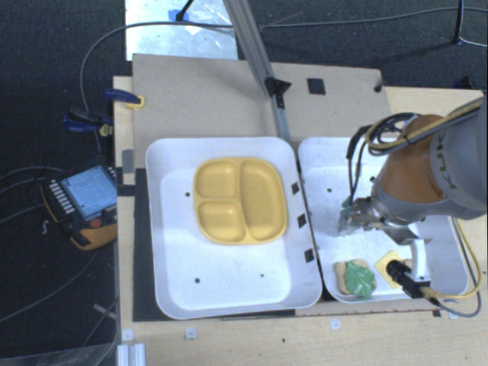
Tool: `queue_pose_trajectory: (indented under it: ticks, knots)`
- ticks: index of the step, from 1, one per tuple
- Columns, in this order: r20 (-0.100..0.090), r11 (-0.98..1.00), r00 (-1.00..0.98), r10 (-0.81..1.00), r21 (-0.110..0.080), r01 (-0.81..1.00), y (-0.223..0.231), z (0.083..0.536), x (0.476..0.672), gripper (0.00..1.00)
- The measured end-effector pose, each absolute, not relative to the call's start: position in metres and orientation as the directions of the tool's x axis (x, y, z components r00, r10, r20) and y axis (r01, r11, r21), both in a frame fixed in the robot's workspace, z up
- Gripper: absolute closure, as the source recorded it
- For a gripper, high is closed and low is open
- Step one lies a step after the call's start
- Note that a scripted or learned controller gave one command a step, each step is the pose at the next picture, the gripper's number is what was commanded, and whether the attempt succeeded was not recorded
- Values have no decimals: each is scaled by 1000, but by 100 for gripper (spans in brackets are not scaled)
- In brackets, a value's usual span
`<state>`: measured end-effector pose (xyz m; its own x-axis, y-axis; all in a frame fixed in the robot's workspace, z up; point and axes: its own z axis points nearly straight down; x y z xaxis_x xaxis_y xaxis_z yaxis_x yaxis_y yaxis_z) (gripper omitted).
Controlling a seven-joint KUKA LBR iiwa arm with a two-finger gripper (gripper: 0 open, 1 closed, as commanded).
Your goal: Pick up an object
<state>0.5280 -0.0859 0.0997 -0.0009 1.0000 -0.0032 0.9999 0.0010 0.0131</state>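
- Your arm (427,170) comes in from the right of the camera view, grey with its orange band above the wrist, and hangs over the right bin (324,181).
- The pincer (357,221) sits low over that bin's floor, just right of the wall between the two bins; from this slant you cannot tell its state.
- You can see nothing between its tips, so count nothing as held.
- The nearest things for you to pick lie in the near corner of the right bin: a green object (359,279) with a tan piece (342,268) touching its left edge.
- Both rest on the bin floor, below the pincer in the view and apart from it.
- Just right of the green object you will find a yellow object (386,268), partly covered by a white and black part (412,269) of the arm's wrist gear.
- The left bin (229,280) holds a yellow divided plate (240,200) with three compartments, lying flat towards the far side of the bin, well apart from the pincer.
- Both bins sit side by side on a brown board on the worktop (229,90).
- Off the worktop's left edge, on the dark floor, lies a handheld unit with a blue screen (85,193), with cables trailing from it.
- A grey pole (252,36) slants down from the top of the view to the far edge of the bins.
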Motion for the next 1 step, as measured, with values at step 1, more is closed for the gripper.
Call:
queue_pose_trajectory:
  ticks: [1]
  knots:
    - [-1, 3, -3, 1000, 6, 1000, -88, 161, 522, 100]
